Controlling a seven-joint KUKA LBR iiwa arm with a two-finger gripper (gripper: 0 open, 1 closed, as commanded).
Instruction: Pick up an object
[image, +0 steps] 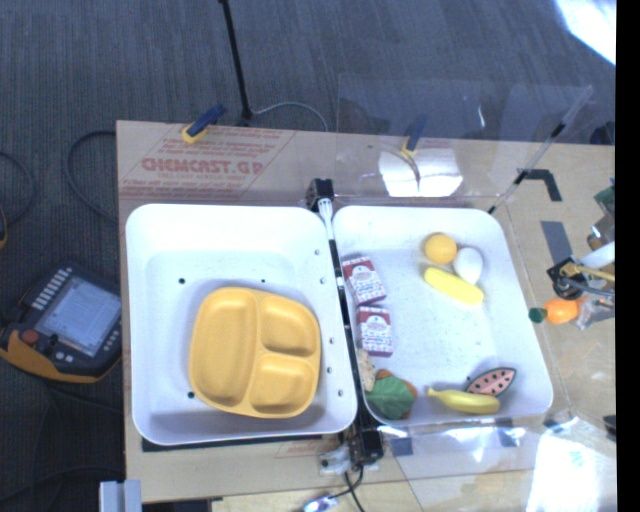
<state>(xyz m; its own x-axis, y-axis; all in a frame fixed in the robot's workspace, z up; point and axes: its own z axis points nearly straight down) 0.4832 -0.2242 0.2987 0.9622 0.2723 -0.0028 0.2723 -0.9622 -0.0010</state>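
Note:
The right bin (520, 300) holds several small things. An orange ball (439, 247), a white egg (468, 264) and a yellow oblong piece (453, 286) lie close together at its back. Two red-and-white packets (363, 280) (375, 331) lie along its left wall. At its front are a green leafy toy (392, 396), a banana (465, 401) and a watermelon slice (491, 380). My gripper (588, 290) sits at the right edge of the view, outside the bin and well clear of everything in it.
The left bin (160, 250) holds a yellow divided plate (255, 350). A black rail (335, 290) runs between the two bins. A clear sheet with a white paper (420, 172) lies behind the right bin. A handheld controller (65, 322) rests on the floor at left.

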